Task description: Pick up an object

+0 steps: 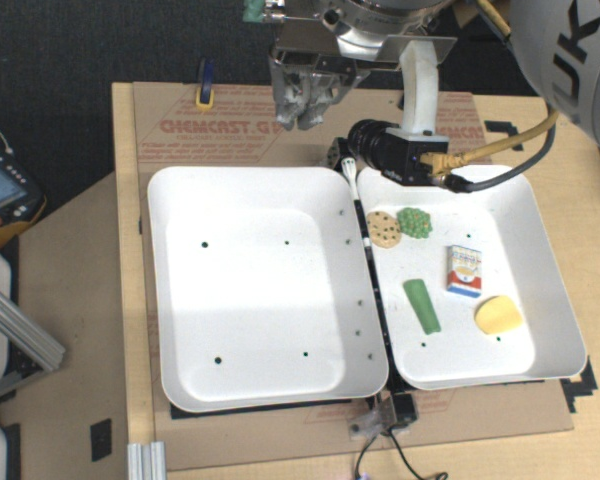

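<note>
gripper hangs up over the far edge of the left bin, can't tell jaw state tbh, and all the stuff sits in the right bin, so imo go for the yellow piece w/ room around it.

Red print "CHEMCAST G…" on the brown board behind the left bin, its end hidden by the gripper, more red lettering on the board's right part too broken to read, large dark letters "UK" on the grey arm at top right, small box print illegible
</note>
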Available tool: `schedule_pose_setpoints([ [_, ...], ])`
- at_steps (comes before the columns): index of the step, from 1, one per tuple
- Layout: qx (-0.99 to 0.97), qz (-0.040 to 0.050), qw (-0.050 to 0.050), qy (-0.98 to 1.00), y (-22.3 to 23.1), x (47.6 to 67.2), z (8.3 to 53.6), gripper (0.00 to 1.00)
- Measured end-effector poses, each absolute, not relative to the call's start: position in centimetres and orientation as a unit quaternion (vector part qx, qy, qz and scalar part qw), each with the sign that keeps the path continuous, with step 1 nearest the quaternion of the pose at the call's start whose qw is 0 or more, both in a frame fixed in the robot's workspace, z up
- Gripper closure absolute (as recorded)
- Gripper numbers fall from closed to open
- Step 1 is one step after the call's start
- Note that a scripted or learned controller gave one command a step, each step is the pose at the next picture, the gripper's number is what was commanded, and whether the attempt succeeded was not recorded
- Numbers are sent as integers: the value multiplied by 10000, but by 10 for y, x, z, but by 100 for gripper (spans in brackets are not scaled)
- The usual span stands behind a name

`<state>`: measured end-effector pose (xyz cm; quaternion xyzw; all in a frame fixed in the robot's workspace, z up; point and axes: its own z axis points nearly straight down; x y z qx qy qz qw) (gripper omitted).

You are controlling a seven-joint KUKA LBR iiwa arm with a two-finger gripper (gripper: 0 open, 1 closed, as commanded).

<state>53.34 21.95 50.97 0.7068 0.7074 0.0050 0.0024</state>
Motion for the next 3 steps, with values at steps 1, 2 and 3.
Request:
schedule_pose_setpoints([
  [1, 7074, 32, 19, 7068, 225, 570, 537, 100],
  [2, 7056, -82, -41, 7085, 225, 477, 413, 100],
  [3, 7090, -40, -19, 7052, 166, 479, 368, 100],
])
